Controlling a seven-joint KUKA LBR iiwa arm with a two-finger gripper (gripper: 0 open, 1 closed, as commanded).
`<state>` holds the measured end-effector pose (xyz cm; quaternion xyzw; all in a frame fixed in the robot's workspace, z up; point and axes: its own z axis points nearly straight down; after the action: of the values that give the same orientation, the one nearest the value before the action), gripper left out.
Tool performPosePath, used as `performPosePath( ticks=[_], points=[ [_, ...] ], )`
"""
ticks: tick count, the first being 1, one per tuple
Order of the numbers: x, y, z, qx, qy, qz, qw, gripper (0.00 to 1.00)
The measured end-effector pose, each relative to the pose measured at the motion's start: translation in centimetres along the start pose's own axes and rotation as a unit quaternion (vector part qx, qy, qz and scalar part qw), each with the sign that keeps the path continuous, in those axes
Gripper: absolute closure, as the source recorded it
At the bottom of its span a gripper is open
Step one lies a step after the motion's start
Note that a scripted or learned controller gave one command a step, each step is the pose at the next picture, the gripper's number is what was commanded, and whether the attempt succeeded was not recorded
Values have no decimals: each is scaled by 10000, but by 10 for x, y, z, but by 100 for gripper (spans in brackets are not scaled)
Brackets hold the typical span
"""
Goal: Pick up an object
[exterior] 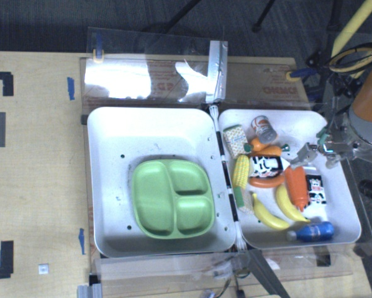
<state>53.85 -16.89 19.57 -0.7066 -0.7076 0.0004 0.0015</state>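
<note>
Down at the near edge of the right bin (pixel 350 228) lies a blue bottle (pixel 311 231) on its side, right against the front wall. Just behind it, 2 bananas curve side by side: the left banana (pixel 267 213) and the right banana (pixel 290 205), their tips close together near the bottle. An orange carrot (pixel 297 187) lies on top of the right banana, pointing toward the back, and a small black-and-white carton (pixel 316 191) sits just beside the carrot on its right. Over on the left, a yellow corn cob (pixel 241 171) runs along the wall between the bins. Next to it a black-and-white cow-patterned box (pixel 267 165) rests on an orange sausage-shaped toy (pixel 266 180). Farther back, a small orange piece (pixel 264 148), a pale packet (pixel 235 138) and a silver can (pixel 264 129) crowd the back corner. So every candidate for picking sits in this right bin. The left bin (pixel 111 135) holds 1 thing: a green divided plate (pixel 172 197) with 3 compartments, lying flat toward the front. The end effector (pixel 316 151) hangs over the right bin's back right area, above the carrot's far end; whether its fingers are apart or together, I cannot tell, and nothing shows between them. Both bins sit on the wooden desk (pixel 36 166).
</note>
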Motion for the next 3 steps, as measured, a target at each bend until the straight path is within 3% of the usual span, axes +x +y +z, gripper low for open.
performPosePath(
  ticks=[1,2,3],
  points=[
    [-39,4,93,-40,52,-96,9999,0],
    [-38,5,84,-48,49,-92,9999,100],
    [-39,40,102,-47,97,-532,9985,100]
  ],
)
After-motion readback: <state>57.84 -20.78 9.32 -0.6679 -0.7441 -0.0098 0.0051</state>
